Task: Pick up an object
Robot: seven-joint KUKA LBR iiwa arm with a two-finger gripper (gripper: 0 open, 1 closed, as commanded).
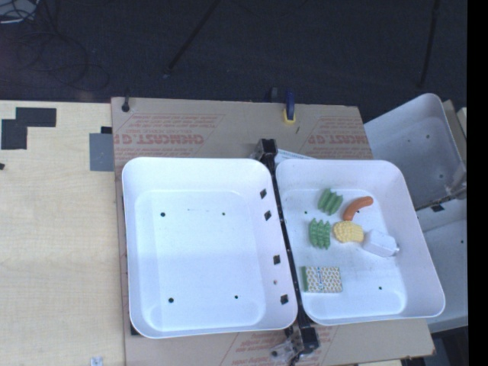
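Bins sit side by side: left bin (pixel 197 246) bare, right bin (pixel 396 296) holding crowded targets. White block (pixel 380 243) touches yellow piece (pixel 348 232) at its 9 o'clock, risking double grabs. Jaws: cannot tell.

2 white bins: left bin (pixel 145 204) and right bin (pixel 412 280). In right bin, 6 items total: 2 green ridged pcs, one at 12 o'clock (pixel 330 201), one nr centre (pixel 319 233); 1 orange sausage (pixel 358 205) at 1; 1 yellow pc (pixel 348 232); 1 white pc (pixel 380 243) at 3; 1 patterned flat pack (pixel 321 279) at 7.
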